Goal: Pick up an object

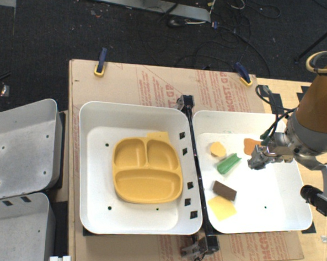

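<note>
Orange piece (pixel 250 145) lies half hidden behind the pincer (pixel 257 160), seemingly untouched; the pincer's state is unclear.

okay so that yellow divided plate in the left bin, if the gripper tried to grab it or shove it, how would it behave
The yellow divided plate looks like moulded plastic, so probably stiff and fairly light for its size. It lies flat and wide in the left bin, so a push would likely slide it rather than tip it. Its low raised rim and ridges may be the only places to pinch, and smooth plastic could slip.
</note>
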Controlling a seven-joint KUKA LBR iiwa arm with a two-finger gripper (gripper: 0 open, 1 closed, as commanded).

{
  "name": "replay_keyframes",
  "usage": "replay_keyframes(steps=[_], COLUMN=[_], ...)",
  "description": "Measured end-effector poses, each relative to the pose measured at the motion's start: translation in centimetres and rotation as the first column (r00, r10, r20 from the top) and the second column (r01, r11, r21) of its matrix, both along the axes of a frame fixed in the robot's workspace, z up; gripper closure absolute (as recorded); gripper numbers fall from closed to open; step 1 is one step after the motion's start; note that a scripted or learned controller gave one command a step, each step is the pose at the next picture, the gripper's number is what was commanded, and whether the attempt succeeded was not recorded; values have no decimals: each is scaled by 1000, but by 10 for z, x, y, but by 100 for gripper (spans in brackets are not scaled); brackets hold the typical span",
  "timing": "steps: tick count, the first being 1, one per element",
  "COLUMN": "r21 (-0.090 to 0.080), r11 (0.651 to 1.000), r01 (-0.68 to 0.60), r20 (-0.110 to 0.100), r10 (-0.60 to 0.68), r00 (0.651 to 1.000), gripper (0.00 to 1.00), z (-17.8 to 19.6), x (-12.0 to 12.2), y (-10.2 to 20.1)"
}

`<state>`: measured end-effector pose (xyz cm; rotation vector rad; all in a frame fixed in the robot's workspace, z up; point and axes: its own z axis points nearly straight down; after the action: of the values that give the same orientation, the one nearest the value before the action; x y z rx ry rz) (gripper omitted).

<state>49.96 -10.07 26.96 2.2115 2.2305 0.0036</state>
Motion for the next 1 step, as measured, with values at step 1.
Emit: replay_keyframes(steps=[1], r21=[0], r11=[1000], r01=[1], r20=[-1], r10=[-1], r00=[1000], gripper=[100], z=[2], x=[6], y=[50])
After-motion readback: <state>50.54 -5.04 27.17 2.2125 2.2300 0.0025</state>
